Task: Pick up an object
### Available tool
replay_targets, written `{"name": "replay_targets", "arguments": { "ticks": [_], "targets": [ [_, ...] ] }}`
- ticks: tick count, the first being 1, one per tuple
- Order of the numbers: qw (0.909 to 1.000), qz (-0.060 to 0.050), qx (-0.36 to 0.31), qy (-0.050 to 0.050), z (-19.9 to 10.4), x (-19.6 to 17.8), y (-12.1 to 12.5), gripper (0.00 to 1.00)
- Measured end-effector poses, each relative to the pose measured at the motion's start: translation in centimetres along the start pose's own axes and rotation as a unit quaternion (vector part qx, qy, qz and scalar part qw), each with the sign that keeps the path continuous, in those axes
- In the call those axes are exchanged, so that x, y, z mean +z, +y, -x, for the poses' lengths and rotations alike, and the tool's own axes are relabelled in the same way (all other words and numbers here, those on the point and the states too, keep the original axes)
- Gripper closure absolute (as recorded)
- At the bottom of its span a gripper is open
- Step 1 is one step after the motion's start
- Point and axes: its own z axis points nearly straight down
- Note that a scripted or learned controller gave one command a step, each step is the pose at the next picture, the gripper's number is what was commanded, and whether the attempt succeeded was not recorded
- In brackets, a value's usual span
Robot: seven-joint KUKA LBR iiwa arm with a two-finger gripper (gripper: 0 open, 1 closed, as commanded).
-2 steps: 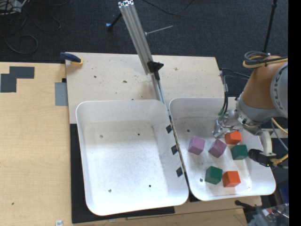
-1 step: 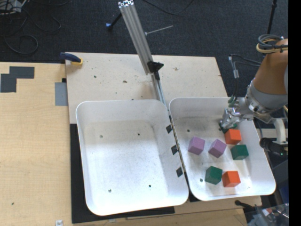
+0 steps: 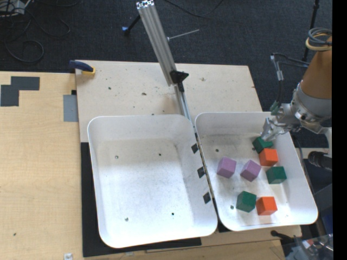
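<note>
The right bin [image 3: 217, 126] holds several small cubes. Two purple cubes [image 3: 226, 167] [image 3: 250, 170] lie near its middle. An orange cube [image 3: 268, 157] sits at the right, with a green cube [image 3: 276, 174] just below it. Toward the front lie another green cube [image 3: 246, 201] and another orange cube [image 3: 266, 205]. A third green cube [image 3: 261, 144] lies at the far right, partly covered by my gripper [image 3: 269, 132], which hangs directly over it and touches or nearly touches its top. The grey arm [image 3: 314, 99] reaches in from the right edge.
The left bin [image 3: 108, 129] stands beside the right one, with a divider carrying black clips [image 3: 200, 171] between them. A slanted aluminium post [image 3: 160, 45] rises behind the bins. A blue-and-yellow clamp [image 3: 82, 66] lies on the bench's far left corner.
</note>
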Motion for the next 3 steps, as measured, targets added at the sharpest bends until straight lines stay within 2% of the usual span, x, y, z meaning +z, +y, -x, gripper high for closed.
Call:
{"name": "replay_targets", "arguments": {
  "ticks": [3],
  "targets": [
    [1.0000, -0.002, -0.002, 0.001, -16.2, -1.7, 2.8, 1.00]
  ]
}}
